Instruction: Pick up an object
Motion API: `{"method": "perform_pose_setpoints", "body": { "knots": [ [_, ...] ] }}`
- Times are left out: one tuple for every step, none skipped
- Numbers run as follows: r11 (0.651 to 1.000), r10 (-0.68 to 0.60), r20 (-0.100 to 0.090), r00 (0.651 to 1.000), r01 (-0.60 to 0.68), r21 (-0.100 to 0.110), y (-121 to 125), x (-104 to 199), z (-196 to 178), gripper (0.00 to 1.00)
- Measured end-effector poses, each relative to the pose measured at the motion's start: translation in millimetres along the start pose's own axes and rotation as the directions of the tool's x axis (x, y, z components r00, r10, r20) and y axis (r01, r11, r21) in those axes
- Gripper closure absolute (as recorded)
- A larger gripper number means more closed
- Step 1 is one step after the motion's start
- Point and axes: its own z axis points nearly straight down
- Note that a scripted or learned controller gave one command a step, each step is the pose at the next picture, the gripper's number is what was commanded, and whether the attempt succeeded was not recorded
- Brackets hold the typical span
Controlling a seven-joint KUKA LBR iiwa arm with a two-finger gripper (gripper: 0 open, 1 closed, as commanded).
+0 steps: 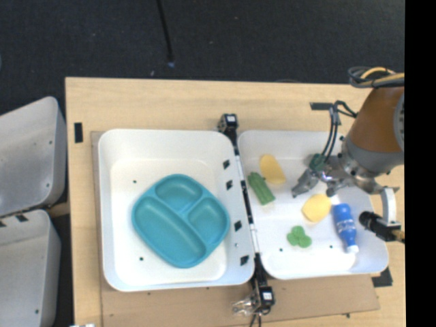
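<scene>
Yellow lump (316,208) just below and beside gripper (308,180) — nearest thing. Jaws' state: cannot tell.

I am recording two white bins: the left bin (109,182) is showing a plain teal tray (179,220); the right bin (286,268) is showing a yellow piece (272,168) at eleven o'clock, a dark green piece (260,188), a second yellow piece (316,208), a bright green piece (298,236), and a blue bottle (344,225) capped white. My arm (378,125) is showing orange over grey.
</scene>
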Motion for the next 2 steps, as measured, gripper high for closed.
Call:
{"method": "perform_pose_setpoints", "body": {
  "knots": [
    [1.000,0.004,-0.001,1.000,-0.004,-0.004,1.2,-0.7,-11.9,1.00],
    [1.000,0.002,-0.001,1.000,-0.002,-0.002,-5.8,-0.8,-55.8,1.00]
  ]
}}
